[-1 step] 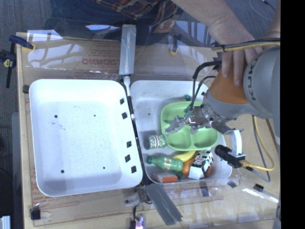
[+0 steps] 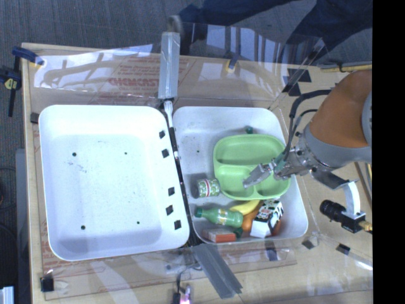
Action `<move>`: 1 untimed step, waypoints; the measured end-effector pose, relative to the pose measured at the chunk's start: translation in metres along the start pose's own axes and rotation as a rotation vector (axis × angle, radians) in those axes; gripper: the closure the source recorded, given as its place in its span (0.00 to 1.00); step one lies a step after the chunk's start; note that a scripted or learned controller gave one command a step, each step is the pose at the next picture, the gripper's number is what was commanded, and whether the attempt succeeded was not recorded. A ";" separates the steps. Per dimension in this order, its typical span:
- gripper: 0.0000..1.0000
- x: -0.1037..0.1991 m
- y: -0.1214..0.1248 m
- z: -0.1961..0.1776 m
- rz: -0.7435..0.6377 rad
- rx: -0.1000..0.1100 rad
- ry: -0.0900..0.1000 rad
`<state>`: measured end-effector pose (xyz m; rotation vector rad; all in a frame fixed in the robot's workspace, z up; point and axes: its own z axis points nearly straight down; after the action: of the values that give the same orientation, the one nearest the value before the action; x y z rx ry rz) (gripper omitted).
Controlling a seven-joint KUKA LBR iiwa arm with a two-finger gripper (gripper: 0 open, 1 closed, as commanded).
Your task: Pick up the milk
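The milk (image 2: 267, 218) is a small white carton with dark print, lying near the front right corner of the right bin (image 2: 190, 132). My gripper (image 2: 258, 175) hangs above the green bowl (image 2: 247, 154), up and slightly left of the milk, apart from it. Its fingers (image 2: 252, 177) point left over the bowl's front part, and nothing shows between them.
Beside the milk lie a yellow banana (image 2: 243, 208), a green bottle (image 2: 218, 216), an orange-red packet (image 2: 221, 236) and a small can (image 2: 206, 187). The left bin (image 2: 104, 182) stands beside the right one. The arm (image 2: 338, 122) comes in from the right.
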<state>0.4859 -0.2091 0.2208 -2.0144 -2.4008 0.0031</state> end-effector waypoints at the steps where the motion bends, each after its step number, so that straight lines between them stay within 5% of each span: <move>1: 0.00 0.000 -0.009 -0.100 -0.480 -0.006 -0.009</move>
<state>0.4777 -0.2110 0.3214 -1.3904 -2.8203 0.0020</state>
